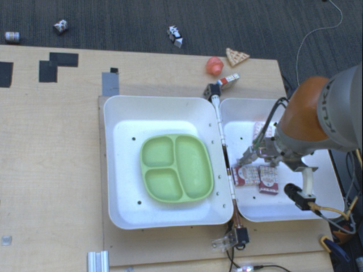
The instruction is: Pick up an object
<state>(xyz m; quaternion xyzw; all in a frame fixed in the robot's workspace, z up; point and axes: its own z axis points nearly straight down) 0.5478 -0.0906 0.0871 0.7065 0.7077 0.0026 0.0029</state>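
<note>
Red-and-white packets (260,177) are lying flat on the floor of the right bin (283,211), near its left wall and toward its front edge. One packet is sitting just beside another, and a smaller pale packet (259,130) is lying farther back in the same bin. The gripper (249,156) is hanging over the left half of the right bin, just above the red-and-white packets, with the grey arm (334,109) and its orange band (303,112) reaching in from the bench's right edge. Whether the fingers are parted or closed cannot be told. A green divided tray (176,168) is resting in the middle of the left bin (122,152). A red ball (214,66) and a pizza-slice toy (236,56) are lying at the bench's back edge.
</note>
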